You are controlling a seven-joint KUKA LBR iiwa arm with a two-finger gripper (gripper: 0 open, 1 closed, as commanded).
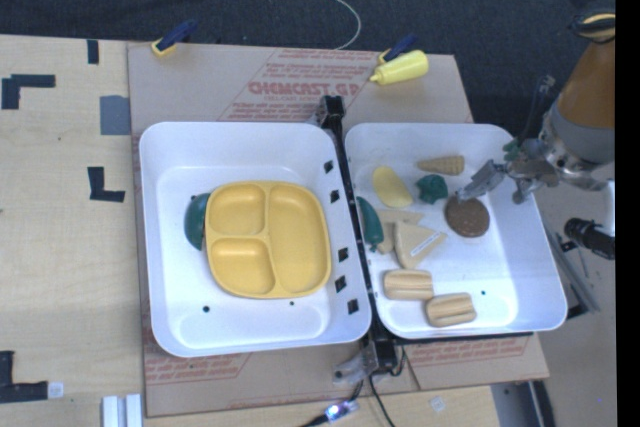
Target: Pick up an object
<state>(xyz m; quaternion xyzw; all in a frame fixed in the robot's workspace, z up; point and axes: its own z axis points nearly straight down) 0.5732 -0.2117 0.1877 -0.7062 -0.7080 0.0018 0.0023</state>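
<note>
Right bin [520, 310]: brown round cookie [467, 217] toward the right side, directly below the gripper [503, 177]. Gripper fingers spread apart above the cookie, nothing between them. Nearby in the same bin: teal piece [432, 186], yellow lemon-like piece [391, 186], tan cone [442, 164], pale wedge [415, 242], two tan bread rolls [428, 296] near the front edge. Green item [370, 222] at the divider. Left bin [160, 215]: yellow divided plate [268, 238], overlapping a dark green object [195, 220]. Yellow clamp [402, 67] on the cardboard behind.
</note>
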